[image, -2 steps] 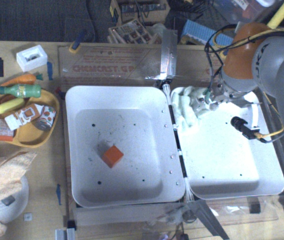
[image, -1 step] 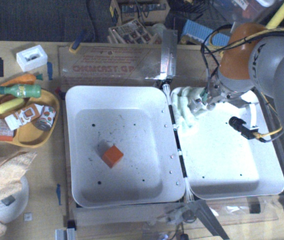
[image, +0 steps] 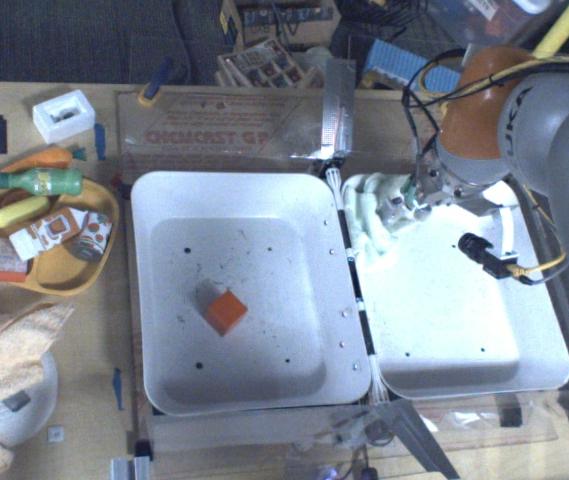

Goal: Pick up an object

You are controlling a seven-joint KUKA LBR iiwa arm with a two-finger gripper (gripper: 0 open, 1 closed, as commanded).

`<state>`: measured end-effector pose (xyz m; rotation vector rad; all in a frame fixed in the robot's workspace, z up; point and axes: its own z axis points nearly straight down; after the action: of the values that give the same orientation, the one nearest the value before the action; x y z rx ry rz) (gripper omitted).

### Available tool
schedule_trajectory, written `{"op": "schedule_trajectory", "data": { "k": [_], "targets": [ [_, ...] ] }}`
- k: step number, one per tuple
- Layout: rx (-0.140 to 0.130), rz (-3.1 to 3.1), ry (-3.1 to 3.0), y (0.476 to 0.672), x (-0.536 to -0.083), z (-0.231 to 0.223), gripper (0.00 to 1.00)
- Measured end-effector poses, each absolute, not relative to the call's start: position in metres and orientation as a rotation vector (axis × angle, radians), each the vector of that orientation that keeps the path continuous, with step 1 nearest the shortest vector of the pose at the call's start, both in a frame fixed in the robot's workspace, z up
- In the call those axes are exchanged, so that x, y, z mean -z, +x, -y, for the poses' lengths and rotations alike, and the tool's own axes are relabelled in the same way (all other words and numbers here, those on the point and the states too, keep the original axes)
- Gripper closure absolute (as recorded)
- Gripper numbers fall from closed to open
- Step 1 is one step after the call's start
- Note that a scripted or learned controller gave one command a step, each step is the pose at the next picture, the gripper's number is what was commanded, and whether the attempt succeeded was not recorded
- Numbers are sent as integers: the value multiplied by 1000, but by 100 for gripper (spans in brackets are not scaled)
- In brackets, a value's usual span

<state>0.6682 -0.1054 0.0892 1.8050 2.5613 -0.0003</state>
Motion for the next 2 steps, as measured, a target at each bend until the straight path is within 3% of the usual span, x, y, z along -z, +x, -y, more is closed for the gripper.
{"op": "schedule_trajectory", "data": {
  "k": [1, 2],
  "targets": [
    [-3, -2521, 1864, 668, -120, 115, 0],
    [-3, -2405, 2012, 653, -157, 138, 0]
  ]
}}
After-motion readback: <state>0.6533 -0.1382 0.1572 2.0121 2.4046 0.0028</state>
